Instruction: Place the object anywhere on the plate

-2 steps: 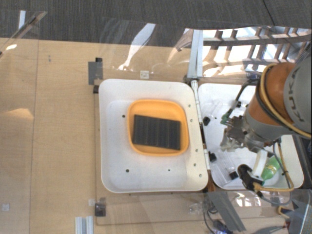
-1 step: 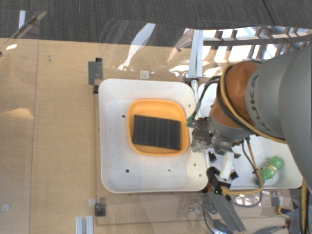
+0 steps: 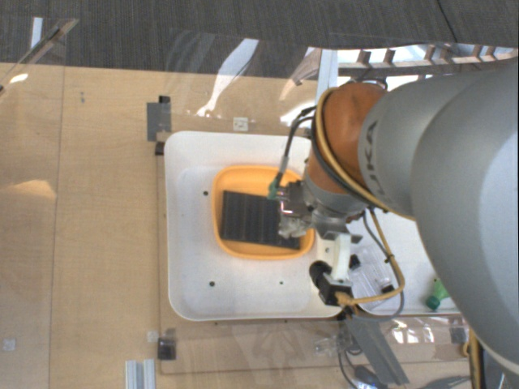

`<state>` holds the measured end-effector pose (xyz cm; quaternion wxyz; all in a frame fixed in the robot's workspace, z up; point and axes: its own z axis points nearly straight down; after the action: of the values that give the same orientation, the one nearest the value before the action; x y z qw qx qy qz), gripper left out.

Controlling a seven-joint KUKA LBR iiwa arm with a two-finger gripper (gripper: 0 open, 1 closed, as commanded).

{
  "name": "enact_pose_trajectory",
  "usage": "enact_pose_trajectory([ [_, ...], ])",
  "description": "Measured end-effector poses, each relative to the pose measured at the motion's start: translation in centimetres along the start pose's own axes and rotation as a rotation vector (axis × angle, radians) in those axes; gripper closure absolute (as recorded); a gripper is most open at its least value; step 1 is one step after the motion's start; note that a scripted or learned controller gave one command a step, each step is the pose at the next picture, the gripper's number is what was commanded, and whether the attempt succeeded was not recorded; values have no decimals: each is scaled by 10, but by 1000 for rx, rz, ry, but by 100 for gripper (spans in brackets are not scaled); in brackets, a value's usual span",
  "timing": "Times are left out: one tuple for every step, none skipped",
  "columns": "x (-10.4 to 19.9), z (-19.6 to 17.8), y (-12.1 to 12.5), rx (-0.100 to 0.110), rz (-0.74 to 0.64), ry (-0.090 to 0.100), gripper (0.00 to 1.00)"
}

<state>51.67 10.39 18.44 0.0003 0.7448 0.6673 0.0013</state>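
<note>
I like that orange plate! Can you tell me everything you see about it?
The plate is orange-yellow, a rounded rectangle with a raised rim, and looks like plastic. It lies flat in the left white bin, near its middle. A dark, ribbed rectangular thing rests on it, covering most of its floor. The robot's claw hangs over its right edge, hiding that side.

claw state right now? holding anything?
Claw: cannot be told whether it is open or closed; it sits over the right edge of the dark ridged rectangular block on the orange-yellow plate.
</note>
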Motion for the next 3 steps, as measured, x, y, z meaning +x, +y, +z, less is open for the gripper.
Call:
enact_pose_trajectory([
  [-81,-7,53,-3,-310,-2,100],
  [-28,-21,59,-4,-456,-1,100],
  [-28,-21,59,-3,-456,-1,0],
])
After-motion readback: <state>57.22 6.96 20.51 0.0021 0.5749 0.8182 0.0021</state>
